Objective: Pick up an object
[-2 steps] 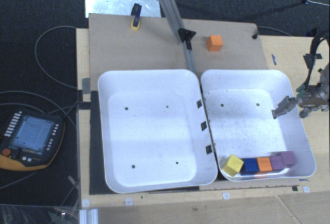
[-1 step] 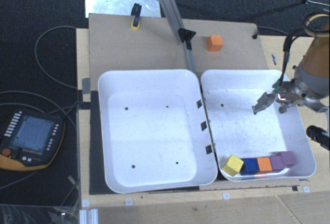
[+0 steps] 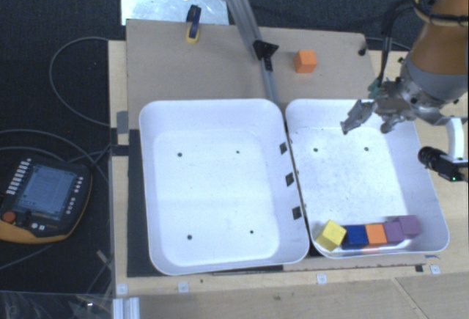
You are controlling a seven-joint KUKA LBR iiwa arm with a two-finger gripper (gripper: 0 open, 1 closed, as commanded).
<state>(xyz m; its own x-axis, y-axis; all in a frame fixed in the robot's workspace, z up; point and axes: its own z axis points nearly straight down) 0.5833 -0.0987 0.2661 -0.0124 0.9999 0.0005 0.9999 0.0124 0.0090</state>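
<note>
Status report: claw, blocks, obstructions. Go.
Claw open, holding nothing, over right bin's far end. Blocks lined up along near wall, untouched. Path to them clear.

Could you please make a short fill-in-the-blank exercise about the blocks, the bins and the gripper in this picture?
1. The row of blocks in the right bin begins at its left end with the ____ block.
2. The orange block on the bench lies ____ both bins.
3. The gripper hovers over the ____ bin.
4. The blue block lies between the yellow block and an ____ block.

Missing words: yellow; outside; right; orange
</note>
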